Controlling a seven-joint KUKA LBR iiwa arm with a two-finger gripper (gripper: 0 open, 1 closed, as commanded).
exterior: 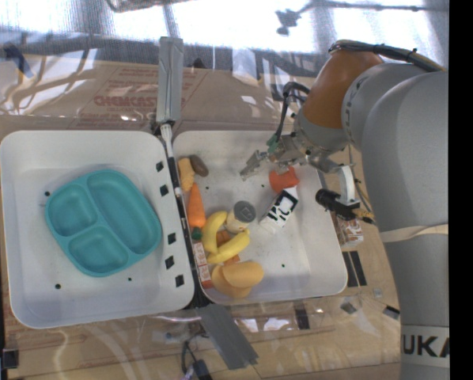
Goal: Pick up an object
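Note:
The right bin (315, 260) holds several objects along its left side. An orange carrot (196, 204) lies by the divider, with two yellow bananas (223, 238) and a small bottle with a grey cap (240, 214) beside it. A white carton with an orange top (280, 204) lies near the bin's middle. A yellow-orange fruit (241, 275) rests at the front and a small brown piece (198, 165) at the back. My gripper (252, 165) hangs over the bin's bare back part, up and left of the carton, with nothing seen in it.
The left bin (31, 283) holds a teal divided plate (102, 222). The grey arm covers the right bin's right rim. A grey strip (170, 77) runs back from the divider between the bins.

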